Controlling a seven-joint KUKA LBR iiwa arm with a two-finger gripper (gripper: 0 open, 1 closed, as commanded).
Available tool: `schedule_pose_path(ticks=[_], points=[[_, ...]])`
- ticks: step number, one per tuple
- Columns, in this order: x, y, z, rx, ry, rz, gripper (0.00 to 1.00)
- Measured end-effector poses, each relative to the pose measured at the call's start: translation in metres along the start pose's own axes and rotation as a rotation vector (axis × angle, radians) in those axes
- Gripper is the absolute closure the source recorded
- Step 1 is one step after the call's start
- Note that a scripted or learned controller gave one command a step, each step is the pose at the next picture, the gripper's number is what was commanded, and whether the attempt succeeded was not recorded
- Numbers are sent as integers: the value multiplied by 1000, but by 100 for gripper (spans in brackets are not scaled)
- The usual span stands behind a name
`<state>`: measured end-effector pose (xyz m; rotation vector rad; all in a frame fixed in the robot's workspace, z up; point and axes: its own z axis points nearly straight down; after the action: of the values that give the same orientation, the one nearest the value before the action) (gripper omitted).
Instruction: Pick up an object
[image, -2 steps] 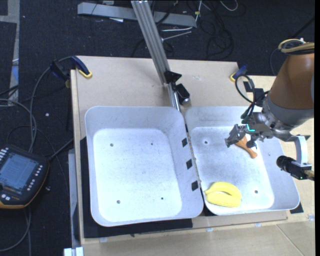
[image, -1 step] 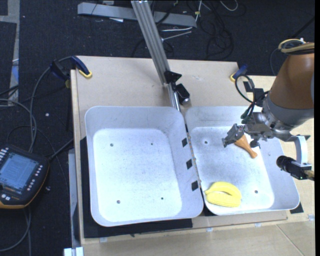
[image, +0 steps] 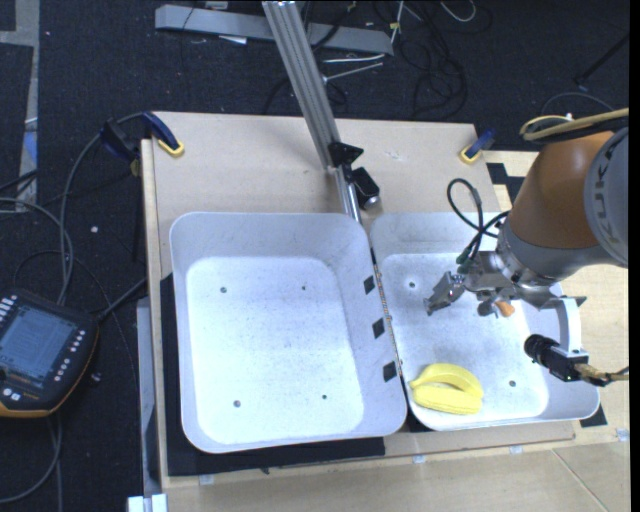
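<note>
A yellow banana-shaped object (image: 447, 388) lies near the front edge of the right bin (image: 415, 245). My gripper (image: 467, 300) hangs over the middle of that bin, behind the yellow object and apart from it. Its fingers (image: 441, 297) are spread open with only the bin floor showing between them. A small orange bit (image: 507, 311) shows by the right finger; I cannot tell what it is. The grey and orange arm (image: 570, 200) reaches in from the right and hides the bin's right rear part.
The left bin (image: 190, 250) sits beside the right one, their rims overlapping in the middle. A slanted metal pole (image: 310, 90) rises behind the bins. Yellow clamps (image: 170, 147) hold the board's rear corners. A control pendant (image: 35, 350) lies on the floor at left.
</note>
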<state>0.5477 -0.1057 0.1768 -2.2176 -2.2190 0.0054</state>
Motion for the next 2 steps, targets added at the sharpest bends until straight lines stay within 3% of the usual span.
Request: schedule_pose_path(ticks=[1,2], points=[[1,-4,63,0,0,1,0],[1,-4,82,-4,0,0,0]])
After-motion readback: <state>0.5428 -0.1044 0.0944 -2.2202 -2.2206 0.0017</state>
